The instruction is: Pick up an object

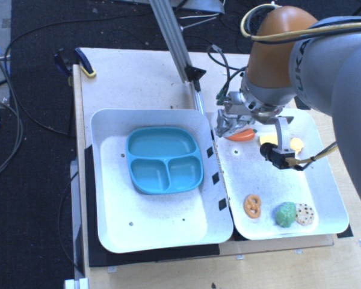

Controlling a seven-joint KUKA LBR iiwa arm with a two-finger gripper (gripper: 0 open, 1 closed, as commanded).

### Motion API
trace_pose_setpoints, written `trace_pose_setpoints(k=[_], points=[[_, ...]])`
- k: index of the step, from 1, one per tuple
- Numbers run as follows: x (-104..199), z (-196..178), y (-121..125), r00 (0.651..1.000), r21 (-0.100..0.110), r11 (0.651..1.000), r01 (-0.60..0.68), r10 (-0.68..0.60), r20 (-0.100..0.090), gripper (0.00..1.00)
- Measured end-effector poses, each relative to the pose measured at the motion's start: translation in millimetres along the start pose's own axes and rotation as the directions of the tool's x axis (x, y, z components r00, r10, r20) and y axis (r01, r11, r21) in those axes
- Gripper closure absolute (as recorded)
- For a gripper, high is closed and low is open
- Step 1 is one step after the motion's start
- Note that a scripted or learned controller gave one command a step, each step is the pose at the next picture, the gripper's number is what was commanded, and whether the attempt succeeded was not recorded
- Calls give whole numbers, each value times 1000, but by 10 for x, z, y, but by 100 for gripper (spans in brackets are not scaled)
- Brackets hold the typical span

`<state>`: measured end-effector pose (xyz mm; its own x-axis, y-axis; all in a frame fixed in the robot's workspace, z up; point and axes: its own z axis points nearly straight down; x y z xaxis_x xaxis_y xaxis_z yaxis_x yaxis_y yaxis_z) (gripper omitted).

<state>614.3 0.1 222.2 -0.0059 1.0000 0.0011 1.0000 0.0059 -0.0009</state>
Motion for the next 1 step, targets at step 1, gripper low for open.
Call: trace_pose_setpoints(k=[1], points=[[585, -22, -110, 1000, 0, 1000, 0, 0, 1, 100]])
